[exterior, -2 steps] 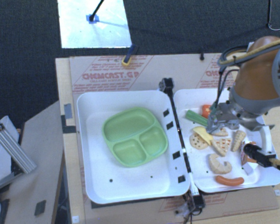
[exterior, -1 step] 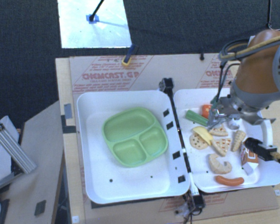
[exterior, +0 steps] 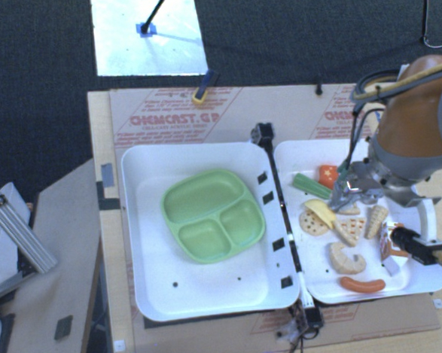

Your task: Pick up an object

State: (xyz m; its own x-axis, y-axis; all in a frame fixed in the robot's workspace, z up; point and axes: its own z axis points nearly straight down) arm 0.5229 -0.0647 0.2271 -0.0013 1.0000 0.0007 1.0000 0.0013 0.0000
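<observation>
The table (exterior: 100, 127) carried two shallow white bins side by side, and the grey arm (exterior: 417, 120) reached in from the right over the right one, probably because that was the only bin with loose things worth picking. The left bin (exterior: 146, 237) held just a pale green divided tray (exterior: 212, 214), lying flat near its middle and well apart from the arm. The right bin (exterior: 307, 271) was crowded with small toy foods, and the wrist hung low above the upper middle of that heap, so that the jaws sat just beside several pieces at once. Whether the jaws were released or clenched could not be told, and nothing could be seen held between them, so the pick looked not yet made. Nearest the front rim lay a red-brown sausage (exterior: 362, 283), on its own and the easiest to reach cleanly. Above it sat a curved tan bread piece (exterior: 346, 257), then a waffle-like wedge (exterior: 349, 229) touching a pale bread stick (exterior: 376, 221). To the left a round cracker (exterior: 312, 221) lay partly under a yellow piece (exterior: 321, 212). A green stick (exterior: 311, 185) and a small red-orange piece (exterior: 327, 174) lay close by the wrist. The crowding was the main hindrance: closing there risked nudging neighbours or catching two pieces together.
</observation>
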